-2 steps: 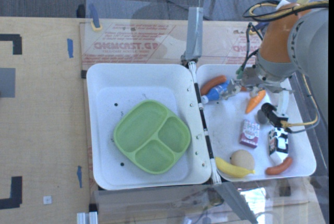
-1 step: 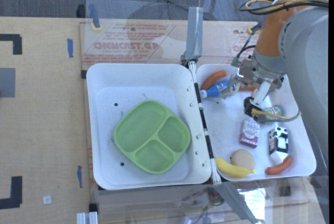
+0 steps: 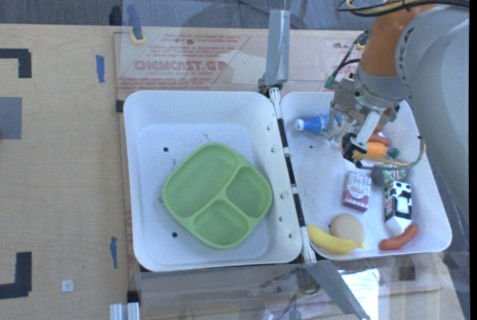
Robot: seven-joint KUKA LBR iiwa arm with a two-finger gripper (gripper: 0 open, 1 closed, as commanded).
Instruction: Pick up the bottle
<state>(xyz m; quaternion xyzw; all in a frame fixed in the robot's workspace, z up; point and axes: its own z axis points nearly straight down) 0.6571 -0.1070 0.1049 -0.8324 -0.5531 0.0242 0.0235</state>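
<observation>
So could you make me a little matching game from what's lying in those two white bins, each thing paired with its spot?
Things:
1. green three-section plastic plate
2. small blue-and-white bottle
3. yellow banana
4. reddish-brown sausage

Places:
A. right bin, near right corner
B. left bin, middle
C. right bin, far left corner, beside the gripper
D. right bin, near left corner

Pairs: 1-B, 2-C, 3-D, 4-A

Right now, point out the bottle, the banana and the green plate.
bottle [image 3: 313, 124]: camera view, on its blue body.
banana [image 3: 330, 240]: camera view, on its yellow middle.
green plate [image 3: 217, 195]: camera view, on the ridge between compartments.
</observation>
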